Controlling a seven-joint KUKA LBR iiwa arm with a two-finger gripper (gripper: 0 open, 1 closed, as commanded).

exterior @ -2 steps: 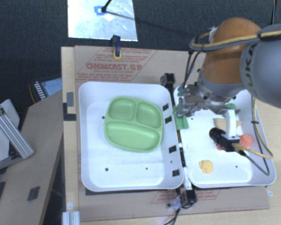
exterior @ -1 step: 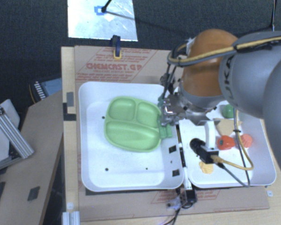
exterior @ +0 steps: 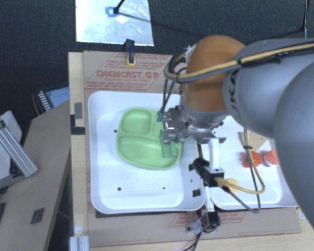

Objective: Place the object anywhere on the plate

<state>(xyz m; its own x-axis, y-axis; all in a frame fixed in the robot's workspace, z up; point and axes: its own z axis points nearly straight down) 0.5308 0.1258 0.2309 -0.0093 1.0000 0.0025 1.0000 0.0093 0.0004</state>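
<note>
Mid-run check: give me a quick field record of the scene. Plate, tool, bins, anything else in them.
plate: green, divided into compartments, in the left bin
left bin: white, shallow, holds the plate
right bin: white, beside the left one
orange object: lies in the right bin, not on the plate
tool: over the plate's right edge
tool contents: cannot tell from this view
arm: grey with an orange band, reaching in from the right
task state: orange object not yet on the plate
</note>
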